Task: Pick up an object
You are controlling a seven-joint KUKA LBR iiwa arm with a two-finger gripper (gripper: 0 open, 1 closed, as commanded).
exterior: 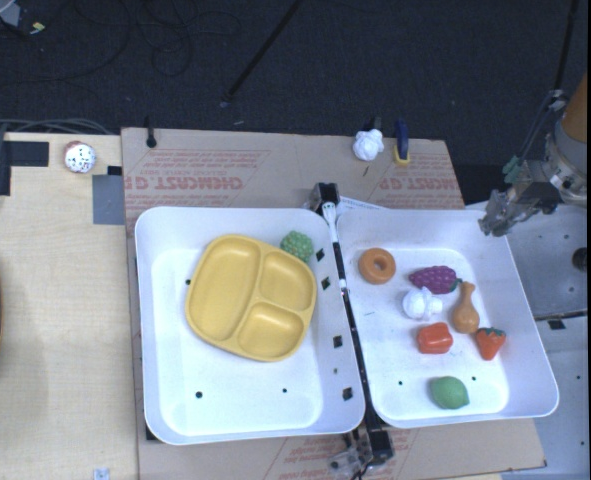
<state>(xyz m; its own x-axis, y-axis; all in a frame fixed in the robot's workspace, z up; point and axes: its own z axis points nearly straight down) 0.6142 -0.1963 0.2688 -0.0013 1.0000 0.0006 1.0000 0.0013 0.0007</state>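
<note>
The right bin (515, 388) holds several toy foods: a brown donut (377, 266), purple grapes (434, 278), a white garlic bulb (418, 304), a tan drumstick (465, 311), a red pepper (434, 338), a strawberry (489, 342) and a green lime (449, 392). My gripper (497, 218) hangs at the right bin's upper right corner, above its rim and apart from every item. Nothing shows between its fingers.
The left bin (165, 388) holds a yellow divided plate (252, 296) with a green broccoli piece (296, 245) at its upper right. A divider rail (341, 298) runs between the bins. Beyond the bins on the cardboard lie a white object (368, 145) and a blue-yellow clip (402, 142).
</note>
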